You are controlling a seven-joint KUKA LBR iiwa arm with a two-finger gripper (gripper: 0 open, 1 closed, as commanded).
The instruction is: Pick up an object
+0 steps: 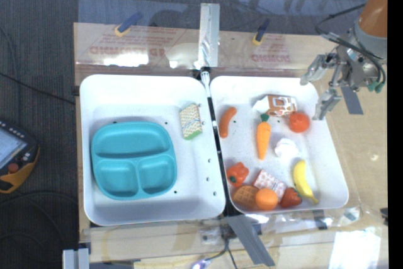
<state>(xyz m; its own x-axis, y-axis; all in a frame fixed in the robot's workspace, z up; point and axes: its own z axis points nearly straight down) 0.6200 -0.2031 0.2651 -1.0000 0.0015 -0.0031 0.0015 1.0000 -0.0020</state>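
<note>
My gripper (313, 97) hangs over the far right corner of the right bin (327, 148), just past its rim. It is open, with one finger (308, 75) toward the back, the other (324, 107) nearer, and nothing between them. Closest to it lie a red tomato (299, 123) and a small printed box (280, 105). Further in are a carrot (263, 138), a sausage (225, 121), a white lump (285, 148), a banana (304, 181), a red pepper (237, 173), an orange (266, 199) and a strawberry (290, 198).
The left bin (107, 88) holds a teal divided plate (133, 157) and a small patterned sponge (190, 121) by the shared wall. A metal post (209, 34) stands behind the bins. Cables (340, 19) trail near the arm's orange band (378, 0).
</note>
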